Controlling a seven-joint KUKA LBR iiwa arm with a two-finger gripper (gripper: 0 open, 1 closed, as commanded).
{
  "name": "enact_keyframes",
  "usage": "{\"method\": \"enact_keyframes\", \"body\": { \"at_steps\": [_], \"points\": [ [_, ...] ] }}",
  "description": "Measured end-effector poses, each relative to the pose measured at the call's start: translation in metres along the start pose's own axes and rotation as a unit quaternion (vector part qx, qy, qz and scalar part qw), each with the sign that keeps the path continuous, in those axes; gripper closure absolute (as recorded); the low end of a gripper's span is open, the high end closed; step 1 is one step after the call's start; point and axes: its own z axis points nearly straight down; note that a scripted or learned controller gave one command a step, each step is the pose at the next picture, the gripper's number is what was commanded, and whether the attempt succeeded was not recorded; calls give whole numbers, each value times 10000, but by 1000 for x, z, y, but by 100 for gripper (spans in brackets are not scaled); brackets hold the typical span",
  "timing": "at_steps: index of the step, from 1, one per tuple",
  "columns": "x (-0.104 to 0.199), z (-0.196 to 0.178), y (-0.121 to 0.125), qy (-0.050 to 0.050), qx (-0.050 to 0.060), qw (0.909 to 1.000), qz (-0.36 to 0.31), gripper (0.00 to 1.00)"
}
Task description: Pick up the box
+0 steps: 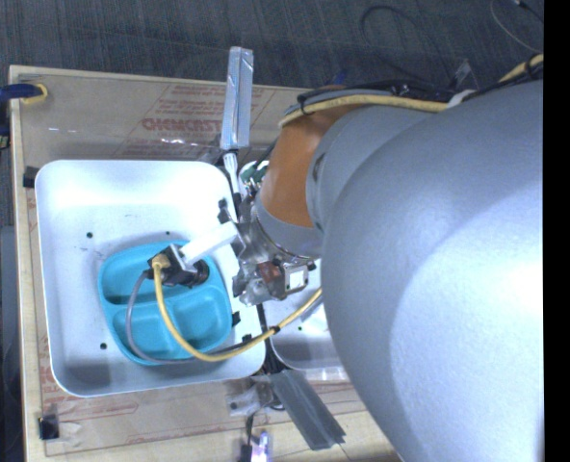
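While the grey arm (pixel 439 258) crowded in from three o'clock, I couldn't tell whether its gripper (pixel 258 275) was open or closed. A turquoise two-compartment box (pixel 203 311) lay at six o'clock in the left bin (pixel 102 210). The bench (pixel 121 114) was wooden, with dark carpet (pixel 121 17) at twelve.

Red print (pixel 184 121) crosses the bench board (pixel 83 104); it is upside down and too blurred to read.

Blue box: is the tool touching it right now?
Cannot tell. In the camera view the tool sits at the blue box's right edge, but the wrist hides any contact.
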Motion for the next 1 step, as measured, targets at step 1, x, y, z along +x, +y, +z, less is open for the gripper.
{"method": "enact_keyframes", "body": {
  "at_steps": [1],
  "points": [
    [33,-88,-95,21,-2,9999,-158,100]
  ]
}}
